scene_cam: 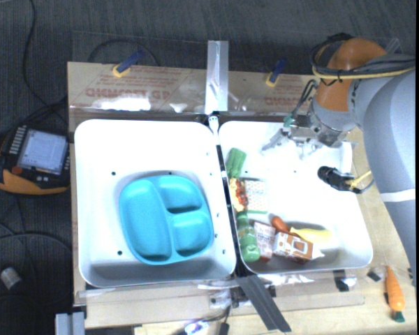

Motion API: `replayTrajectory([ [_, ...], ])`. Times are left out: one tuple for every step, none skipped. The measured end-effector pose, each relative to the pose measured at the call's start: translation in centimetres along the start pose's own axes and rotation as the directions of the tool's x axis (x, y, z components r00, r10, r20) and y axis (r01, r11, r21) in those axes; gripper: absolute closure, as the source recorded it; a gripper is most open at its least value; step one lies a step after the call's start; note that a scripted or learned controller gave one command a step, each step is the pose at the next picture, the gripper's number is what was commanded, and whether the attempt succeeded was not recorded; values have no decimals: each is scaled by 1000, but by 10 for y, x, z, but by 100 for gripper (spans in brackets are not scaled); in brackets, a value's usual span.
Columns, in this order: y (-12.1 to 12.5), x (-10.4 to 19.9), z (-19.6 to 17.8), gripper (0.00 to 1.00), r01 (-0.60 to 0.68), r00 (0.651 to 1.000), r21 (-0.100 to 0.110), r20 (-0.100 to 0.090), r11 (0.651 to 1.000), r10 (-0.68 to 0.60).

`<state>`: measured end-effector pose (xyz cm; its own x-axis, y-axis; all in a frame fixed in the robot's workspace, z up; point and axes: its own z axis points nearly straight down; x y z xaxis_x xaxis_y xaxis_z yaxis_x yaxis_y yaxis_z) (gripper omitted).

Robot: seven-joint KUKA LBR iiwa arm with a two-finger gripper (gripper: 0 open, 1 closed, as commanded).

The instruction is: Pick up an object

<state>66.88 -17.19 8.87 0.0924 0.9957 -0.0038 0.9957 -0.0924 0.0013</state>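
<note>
- From my remote station I see the grey KUKA arm (391, 138) entering from the right, its orange band (349, 56) near the upper right corner of the right-hand shallow white bin (356, 215).
- The wrist bends down and to the left, so the two-finger gripper (288, 145) hangs over the upper part of that bin, above bare white floor.
- Its two thin metal fingers (272, 144) are splayed wide apart, with nothing between them.
- The things to pick lie lower in the same bin, well apart from the gripper: a green packet (235, 160) against the dividing wall, a small printed pouch (243, 191) below it, and a pile near the front wall with a brown carton (293, 246), a yellow banana-shaped toy (314, 232) and green rounded pieces (248, 247).
- The left-hand white bin (98, 187) holds a light blue plastic tray with three compartments (166, 218).
- An orange toy carrot (394, 295) lies on the bench outside the bins, at the lower right.
</note>
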Motion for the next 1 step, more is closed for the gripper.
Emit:
replayTrajectory([
  [2,-35,-56,0,-76,997,4,-2,997,76],
])
